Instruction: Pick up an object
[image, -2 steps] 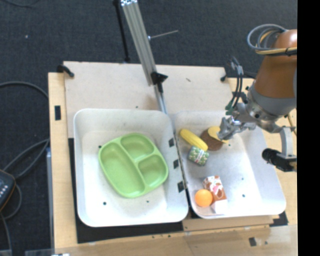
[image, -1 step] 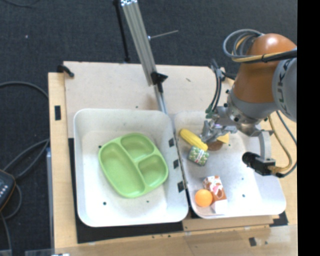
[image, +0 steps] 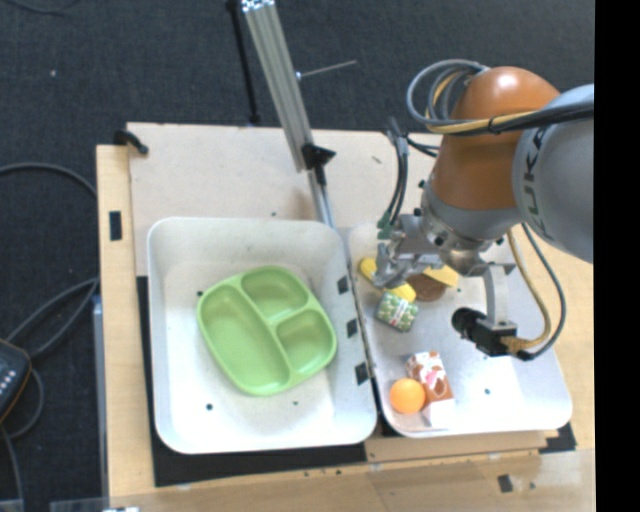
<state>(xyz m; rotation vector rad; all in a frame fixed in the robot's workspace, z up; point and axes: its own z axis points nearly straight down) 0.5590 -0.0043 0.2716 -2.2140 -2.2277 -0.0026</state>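
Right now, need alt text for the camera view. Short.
A grey and orange robot arm reaches from the right, its gripper low over a green and yellow object in the right white bin, which also holds an orange ball and a small red and white carton. The left bin holds a green divided plate.

We see a green divided plate (image: 267, 328) lying flat in the left white bin (image: 170, 250), its three compartments facing up. The bin sits on a pale wooden desk (image: 210, 170). A slanted aluminium rail (image: 285, 85) rises from the desk behind the bins. Dark carpet (image: 60, 70) surrounds the desk, with black cables (image: 40, 300) trailing at left.
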